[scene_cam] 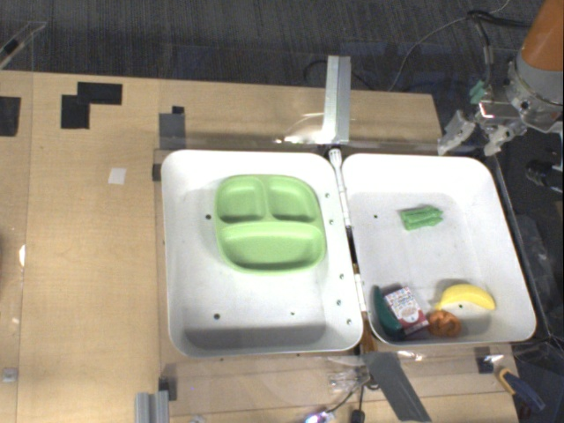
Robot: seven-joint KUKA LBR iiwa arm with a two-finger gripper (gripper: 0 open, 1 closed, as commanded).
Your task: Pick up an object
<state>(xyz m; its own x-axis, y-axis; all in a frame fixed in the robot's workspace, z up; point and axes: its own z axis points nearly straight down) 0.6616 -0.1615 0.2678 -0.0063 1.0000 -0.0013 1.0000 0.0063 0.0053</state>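
My gripper (474,137) hangs above the far right corner of the right bin (493,192), just outside its back rim, with its fingers spread and nothing between them. In that bin a small green block (420,217) lies near the middle. Along the bin's near wall sit a yellow banana (467,299), a red and white carton (405,305), a dark teal item (383,308) and a small orange-brown item (446,323). All of these lie well below and to the left of the gripper.
The left bin (189,263) holds a light green divided plate (269,221). A metal post (338,95) stands at the back between the bins. Cables (441,38) run across the dark floor behind the bench.
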